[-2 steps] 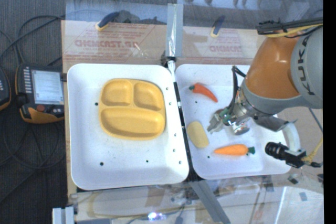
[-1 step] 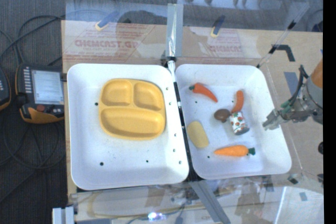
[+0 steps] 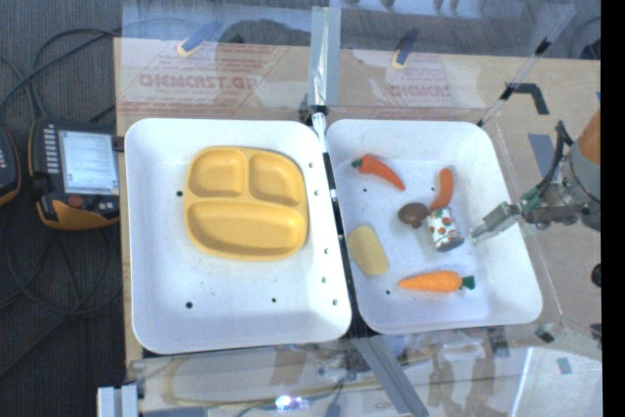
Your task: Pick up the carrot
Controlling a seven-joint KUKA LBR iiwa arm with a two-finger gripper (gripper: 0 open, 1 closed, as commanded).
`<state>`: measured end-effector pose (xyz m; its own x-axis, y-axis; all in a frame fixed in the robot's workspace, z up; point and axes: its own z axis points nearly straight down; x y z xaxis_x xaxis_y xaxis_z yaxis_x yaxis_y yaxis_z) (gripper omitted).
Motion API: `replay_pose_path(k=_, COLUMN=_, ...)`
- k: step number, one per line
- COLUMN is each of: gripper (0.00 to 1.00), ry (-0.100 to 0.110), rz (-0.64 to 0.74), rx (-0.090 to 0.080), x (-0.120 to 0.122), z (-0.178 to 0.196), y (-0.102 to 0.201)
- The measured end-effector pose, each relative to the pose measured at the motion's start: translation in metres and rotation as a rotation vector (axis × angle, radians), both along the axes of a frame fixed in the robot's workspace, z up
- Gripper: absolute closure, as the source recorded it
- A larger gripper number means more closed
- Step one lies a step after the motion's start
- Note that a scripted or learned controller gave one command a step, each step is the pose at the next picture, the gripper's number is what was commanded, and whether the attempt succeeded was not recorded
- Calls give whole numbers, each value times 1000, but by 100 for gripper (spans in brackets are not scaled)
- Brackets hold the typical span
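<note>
- The two shallow white plastic bins are sitting side by side on the bench; the left bin (image 3: 156,308) is holding a yellow three-compartment tray (image 3: 247,201), and the right bin (image 3: 508,293) is holding the small items.
- The grey arm with the orange band (image 3: 586,173) is reaching in from the right, and its gripper (image 3: 496,221) is hovering at the right bin's right wall, near the middle of that edge. Whether the jaws are wide or narrow I cannot tell; the tip is too small and slanted to read, and nothing is showing between them.
- Judging from this, the approach step is in hand: the grasp is not yet made. The next move is calling for a shift leftward and toward the near edge, then a descent with the jaws set across the carrot's narrow width.
- The orange carrot with the small green stem (image 3: 432,283) is lying flat near the right bin's front edge, its long axis running left to right, green end pointing right, apart from everything else.
- Other items are lying further back: a pale yellow oval piece (image 3: 368,250), a small patterned can (image 3: 444,229) just beside a brown rounded lump (image 3: 412,214), and two curved orange-red pepper-like pieces (image 3: 380,171) (image 3: 443,187), which could be mistaken for the target.
</note>
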<state>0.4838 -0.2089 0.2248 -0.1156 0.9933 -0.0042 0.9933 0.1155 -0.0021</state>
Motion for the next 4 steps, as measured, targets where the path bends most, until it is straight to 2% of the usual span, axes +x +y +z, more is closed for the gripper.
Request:
replay_pose_path(k=1, gripper=0, ry=-12, rz=216, rx=-2, x=4, z=-134, y=32)
replay_pose_path(k=2, gripper=100, ry=-15, rz=218, rx=0, x=6, z=-123, y=33)
replay_pose_path(k=3, gripper=0, ry=-15, rz=218, rx=0, x=6, z=-123, y=33)
replay_pose_path(k=4, gripper=0, ry=-16, rz=481, rx=-11, x=5, z=-133, y=80)
